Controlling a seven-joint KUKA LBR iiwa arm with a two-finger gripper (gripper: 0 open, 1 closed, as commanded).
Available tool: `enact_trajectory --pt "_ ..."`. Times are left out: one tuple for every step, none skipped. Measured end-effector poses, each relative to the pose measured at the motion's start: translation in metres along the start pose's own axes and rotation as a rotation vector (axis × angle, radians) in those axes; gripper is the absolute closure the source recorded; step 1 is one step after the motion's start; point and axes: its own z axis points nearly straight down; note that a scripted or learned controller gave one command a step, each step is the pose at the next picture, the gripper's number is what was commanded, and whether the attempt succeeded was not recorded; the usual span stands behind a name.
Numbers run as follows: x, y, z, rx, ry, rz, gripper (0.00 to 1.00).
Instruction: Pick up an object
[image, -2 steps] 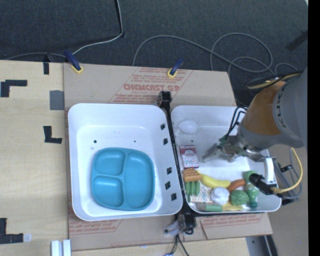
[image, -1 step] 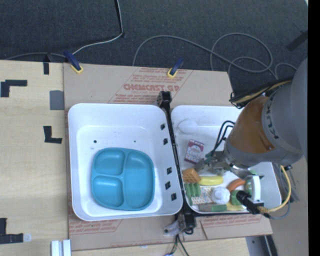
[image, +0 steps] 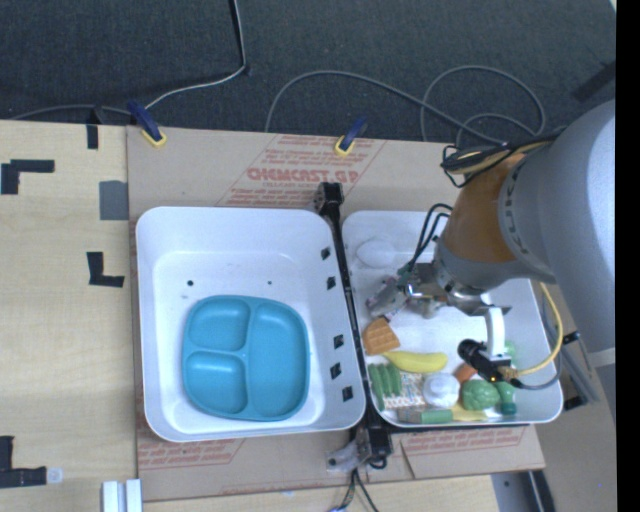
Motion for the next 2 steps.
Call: enact_trajectory --pt "0.0045 0.0292 0.0006 0.003 0.000 0.000 0.00" --pt "0.0046 0.0289 -0.0086 0.004 0.000 -0.001 1.00"
